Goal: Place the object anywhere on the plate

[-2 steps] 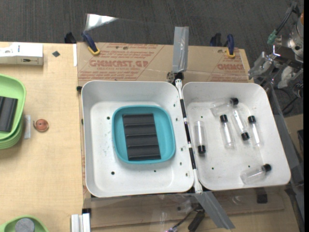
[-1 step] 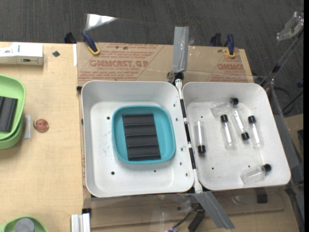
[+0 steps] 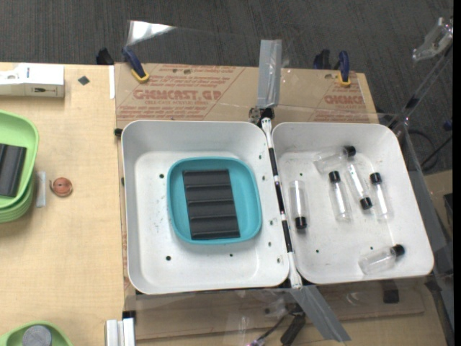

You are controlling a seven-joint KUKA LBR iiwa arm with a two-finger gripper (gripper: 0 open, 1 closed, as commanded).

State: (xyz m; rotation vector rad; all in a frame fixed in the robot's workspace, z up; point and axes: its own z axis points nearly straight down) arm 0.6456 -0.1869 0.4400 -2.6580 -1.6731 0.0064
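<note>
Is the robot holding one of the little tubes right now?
No tube is seen held. The clear tubes lie loose in the right bin, and the teal plate sits in the left bin.

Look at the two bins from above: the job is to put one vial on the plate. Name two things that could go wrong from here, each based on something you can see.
1. The clear vials in the right bin lie close together, some touching, so a grasp may catch two or knock neighbours away.
2. The teal plate in the left bin already carries a ridged black insert; a round vial dropped there might roll off rather than settle.
</note>
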